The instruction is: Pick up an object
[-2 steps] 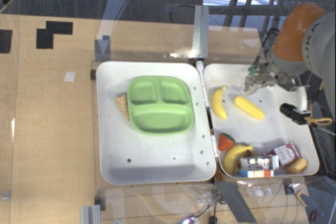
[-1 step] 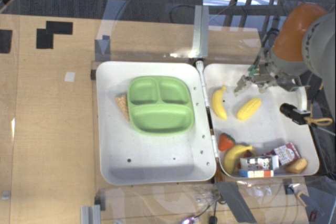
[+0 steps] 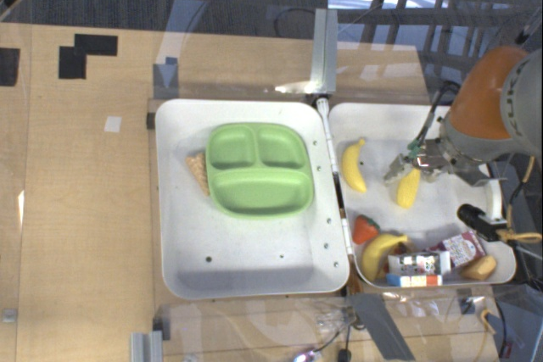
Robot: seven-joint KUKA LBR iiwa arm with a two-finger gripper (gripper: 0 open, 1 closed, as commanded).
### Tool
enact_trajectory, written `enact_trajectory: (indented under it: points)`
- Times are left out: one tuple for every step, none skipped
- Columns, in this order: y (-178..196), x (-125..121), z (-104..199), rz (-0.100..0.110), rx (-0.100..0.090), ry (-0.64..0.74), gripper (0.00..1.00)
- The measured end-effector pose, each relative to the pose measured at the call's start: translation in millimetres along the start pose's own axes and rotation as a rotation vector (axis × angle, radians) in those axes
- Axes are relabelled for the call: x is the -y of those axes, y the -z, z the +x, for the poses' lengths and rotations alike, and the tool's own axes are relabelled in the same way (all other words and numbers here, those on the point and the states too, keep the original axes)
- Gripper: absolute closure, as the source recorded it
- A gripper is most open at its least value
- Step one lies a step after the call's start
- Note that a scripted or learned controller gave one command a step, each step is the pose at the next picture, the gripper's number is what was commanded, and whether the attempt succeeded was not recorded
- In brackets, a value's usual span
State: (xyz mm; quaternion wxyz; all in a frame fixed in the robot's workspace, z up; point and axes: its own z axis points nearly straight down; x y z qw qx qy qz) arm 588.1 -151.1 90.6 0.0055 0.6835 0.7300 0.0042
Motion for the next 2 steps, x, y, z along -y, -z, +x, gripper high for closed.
enact_trajectory:
  points:
    - [12.7,-3.5,2.2,-0.008,-0.002,0.001,1.00]
    - [100.4,-60.8,44.4,0.007,-0.001,-0.179,1.00]
